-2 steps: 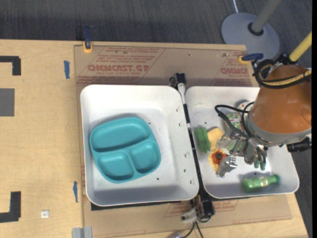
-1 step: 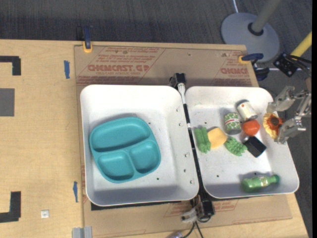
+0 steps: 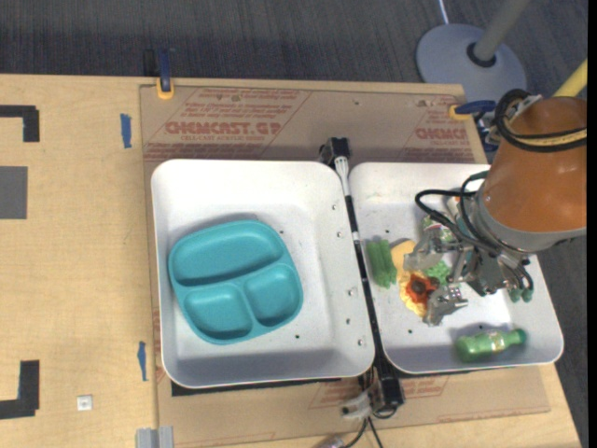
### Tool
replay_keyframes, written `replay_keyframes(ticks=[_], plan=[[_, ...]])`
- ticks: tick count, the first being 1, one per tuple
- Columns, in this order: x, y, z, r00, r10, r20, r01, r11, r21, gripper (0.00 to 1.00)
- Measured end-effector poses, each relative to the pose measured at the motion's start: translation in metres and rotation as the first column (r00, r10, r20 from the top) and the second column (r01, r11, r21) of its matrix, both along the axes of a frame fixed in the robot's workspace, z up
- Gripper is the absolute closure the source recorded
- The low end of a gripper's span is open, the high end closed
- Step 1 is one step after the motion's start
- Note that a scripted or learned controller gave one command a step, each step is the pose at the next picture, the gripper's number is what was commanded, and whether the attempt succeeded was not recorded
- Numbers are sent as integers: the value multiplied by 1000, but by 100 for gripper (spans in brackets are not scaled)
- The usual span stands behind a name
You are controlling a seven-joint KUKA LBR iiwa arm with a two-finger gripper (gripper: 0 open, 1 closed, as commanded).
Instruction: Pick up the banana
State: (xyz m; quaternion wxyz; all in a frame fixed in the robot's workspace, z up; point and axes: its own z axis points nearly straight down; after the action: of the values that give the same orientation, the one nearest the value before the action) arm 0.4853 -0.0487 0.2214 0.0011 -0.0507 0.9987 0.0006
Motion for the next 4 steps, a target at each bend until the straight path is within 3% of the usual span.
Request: replay_keyframes(ticks=[1, 2, 3, 4], plan=[[116, -47, 54, 941, 340, 6, -340, 941, -3, 100], [116, -47, 55, 940, 340, 6, -340, 941, -3, 0], [104, 5, -35, 766, 643, 1, -643, 766, -1, 0], [87, 93, -36, 843, 537, 1, -537, 843, 0, 0]])
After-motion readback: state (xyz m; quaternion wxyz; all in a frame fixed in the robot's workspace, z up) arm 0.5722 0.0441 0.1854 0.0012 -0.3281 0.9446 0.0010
